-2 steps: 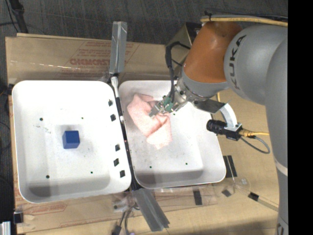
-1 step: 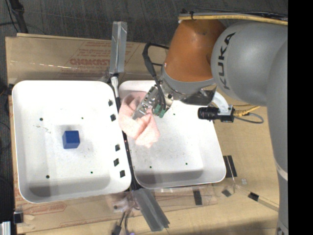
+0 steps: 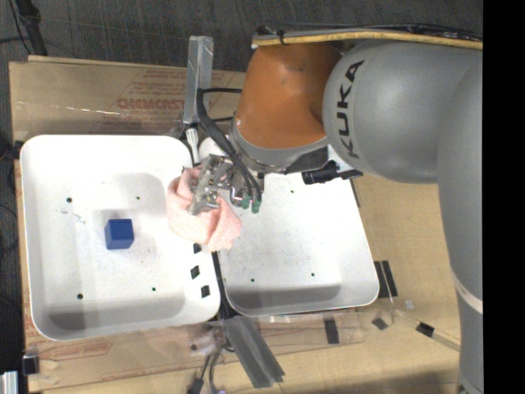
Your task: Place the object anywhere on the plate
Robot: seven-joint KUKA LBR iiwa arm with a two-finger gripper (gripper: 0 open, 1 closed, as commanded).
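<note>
Two white bins sit side by side, touching along their inner edges. The left bin (image 3: 49,179) holds a blue cube (image 3: 120,234), resting flat on the floor left of centre, apart from every wall. Small dark dots (image 3: 69,200) mark the floor of this bin. Two bits of black tape (image 3: 197,271) sit on its right rim. The right bin (image 3: 312,245) shows faint speckling and a few similar dots. Cardboard (image 3: 90,97) with red lettering lies under the left bin and runs out behind it. A grey post (image 3: 199,64) stands at the back, between the bins. A grey strip (image 3: 254,351) lies in front. The bench (image 3: 402,220) shows pale to the right. Dark carpet (image 3: 98,15) lies beyond.
</note>
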